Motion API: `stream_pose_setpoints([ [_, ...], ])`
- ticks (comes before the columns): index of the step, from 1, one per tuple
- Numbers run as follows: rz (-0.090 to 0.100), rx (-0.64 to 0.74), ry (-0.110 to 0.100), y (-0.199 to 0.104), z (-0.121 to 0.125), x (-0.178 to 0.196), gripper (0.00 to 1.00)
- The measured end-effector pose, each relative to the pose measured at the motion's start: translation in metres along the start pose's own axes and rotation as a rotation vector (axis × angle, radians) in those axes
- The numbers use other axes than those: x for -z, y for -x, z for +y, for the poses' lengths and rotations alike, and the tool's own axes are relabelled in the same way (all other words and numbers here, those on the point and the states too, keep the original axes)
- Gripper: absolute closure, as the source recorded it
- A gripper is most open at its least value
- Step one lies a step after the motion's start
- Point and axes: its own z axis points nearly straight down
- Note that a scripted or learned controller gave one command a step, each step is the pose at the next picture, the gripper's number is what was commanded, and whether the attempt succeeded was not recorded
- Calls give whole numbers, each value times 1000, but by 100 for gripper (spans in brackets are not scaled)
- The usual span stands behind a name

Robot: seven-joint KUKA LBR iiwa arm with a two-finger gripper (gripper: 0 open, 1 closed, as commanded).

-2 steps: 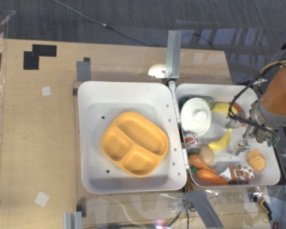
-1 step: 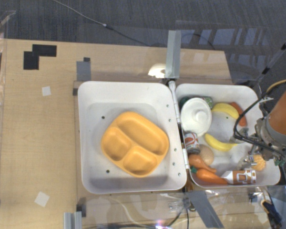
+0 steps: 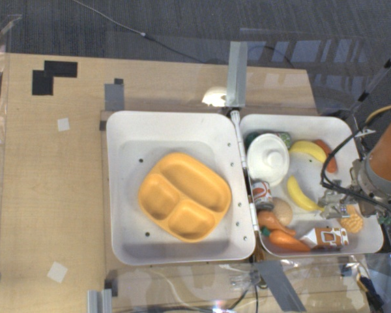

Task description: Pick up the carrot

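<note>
Your smooth orange plastic carrot [image 3: 288,240] lies at the lower left of the right-hand shallow white bin [image 3: 371,243], near the bottom of the frame, beside a tan egg-shaped piece [image 3: 281,210] and untouched as far as you can see. The claw [image 3: 342,207] hovers to its right at the frame's right side. You cannot tell its state, so the whole pick remains.

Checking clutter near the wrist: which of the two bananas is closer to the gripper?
The lower banana, lying mid-bin just left of the gripper. The other banana lies farther up, by the white bowl.
</note>
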Motion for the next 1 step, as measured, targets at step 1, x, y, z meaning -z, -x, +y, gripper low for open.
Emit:
stream_pose_setpoints([
  [1,22,-169,6,33,27,75,100],
])
